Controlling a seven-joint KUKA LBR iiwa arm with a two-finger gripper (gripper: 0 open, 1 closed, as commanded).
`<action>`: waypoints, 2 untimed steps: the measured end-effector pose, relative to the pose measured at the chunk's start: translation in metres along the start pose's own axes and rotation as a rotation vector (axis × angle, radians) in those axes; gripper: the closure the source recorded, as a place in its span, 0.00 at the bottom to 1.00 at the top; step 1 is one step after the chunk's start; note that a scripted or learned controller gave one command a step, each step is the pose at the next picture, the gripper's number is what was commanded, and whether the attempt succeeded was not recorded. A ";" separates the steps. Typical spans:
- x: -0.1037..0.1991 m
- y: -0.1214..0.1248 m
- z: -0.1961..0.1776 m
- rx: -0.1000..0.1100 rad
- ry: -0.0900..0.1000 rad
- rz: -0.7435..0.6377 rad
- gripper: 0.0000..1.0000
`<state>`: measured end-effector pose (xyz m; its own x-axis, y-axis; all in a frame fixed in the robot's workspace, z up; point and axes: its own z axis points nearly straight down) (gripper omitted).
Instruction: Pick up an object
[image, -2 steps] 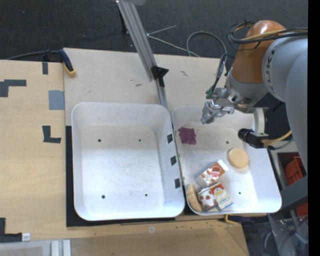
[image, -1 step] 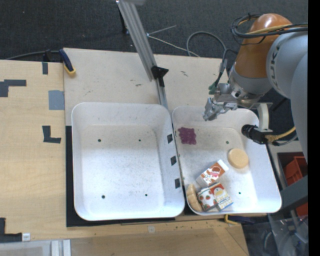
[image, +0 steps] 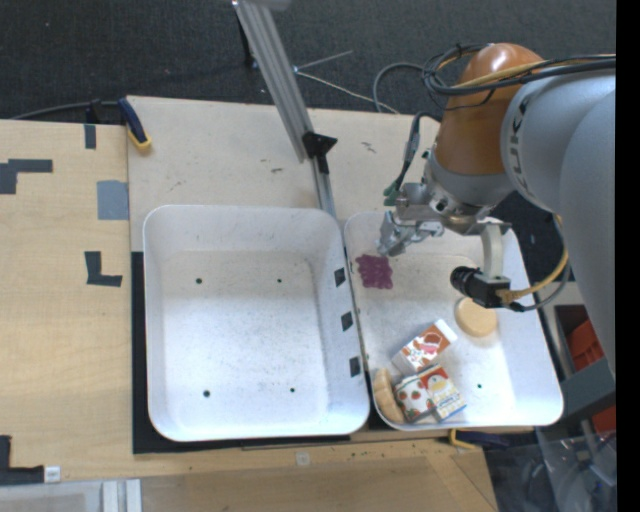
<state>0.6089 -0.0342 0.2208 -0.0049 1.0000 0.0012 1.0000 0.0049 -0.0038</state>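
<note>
From above, the grey arm (image: 560, 130) reaches in from the right, its orange band high and its wrist bent down over the right bin (image: 530, 395). The end effector (image: 392, 243) hangs just above a small purple object (image: 375, 270) near the bin's upper left corner; whether it is open I cannot tell. The purple object lies flat, its long axis roughly up-down in the view.

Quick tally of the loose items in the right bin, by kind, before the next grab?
Purple grape-like cluster: 1
Round tan disc: 1
Small red-and-white cartons: 2, one above the other
Tan piece at the bin's lower left corner: 1, partly hidden, kind unclear
Total: 5
</note>
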 end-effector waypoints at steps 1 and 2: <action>0.048 -0.027 -0.012 -0.001 0.001 -0.001 1.00; 0.099 -0.057 0.000 0.002 0.000 -0.001 1.00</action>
